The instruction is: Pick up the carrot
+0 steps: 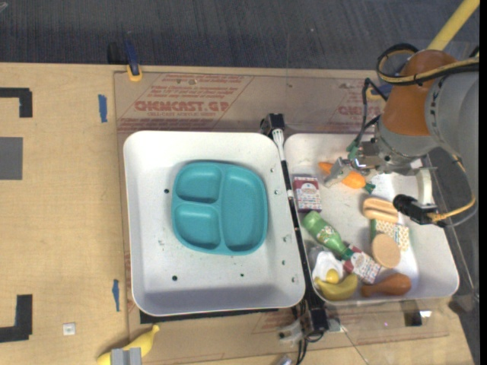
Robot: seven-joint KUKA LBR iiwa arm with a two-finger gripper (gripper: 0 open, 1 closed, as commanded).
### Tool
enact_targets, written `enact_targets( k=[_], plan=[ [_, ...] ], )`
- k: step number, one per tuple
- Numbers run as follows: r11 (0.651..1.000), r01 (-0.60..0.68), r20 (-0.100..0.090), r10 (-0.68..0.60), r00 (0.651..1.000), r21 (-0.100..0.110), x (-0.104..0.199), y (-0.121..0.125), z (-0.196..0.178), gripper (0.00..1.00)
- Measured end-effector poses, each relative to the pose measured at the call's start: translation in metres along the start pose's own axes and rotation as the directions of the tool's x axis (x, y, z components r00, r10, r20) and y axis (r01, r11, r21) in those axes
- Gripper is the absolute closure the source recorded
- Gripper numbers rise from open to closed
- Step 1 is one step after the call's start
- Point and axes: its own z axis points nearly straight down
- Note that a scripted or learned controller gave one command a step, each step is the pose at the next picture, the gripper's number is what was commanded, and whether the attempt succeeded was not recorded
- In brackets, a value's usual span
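Where the right bin (449,268) meets its far wall, the gripper (351,167) sits right over the carrot (347,176); whether the jaws are spread or pinching it cannot be told.

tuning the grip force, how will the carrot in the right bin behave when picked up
The carrot looks like a small moulded toy, so probably stiff and light. Its tapered, smooth-looking body may slip or roll out of a pinch. The gripper sits right at it near the bin wall, so a nudge could shift it.
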Motion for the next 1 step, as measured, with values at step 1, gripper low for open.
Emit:
enact_targets(
  k=[1],
  plan=[
    [1.0,0.001,0.007,-0.001,1.0,-0.007,-0.0027,0.002,-0.0135,1.0]
  ],
)
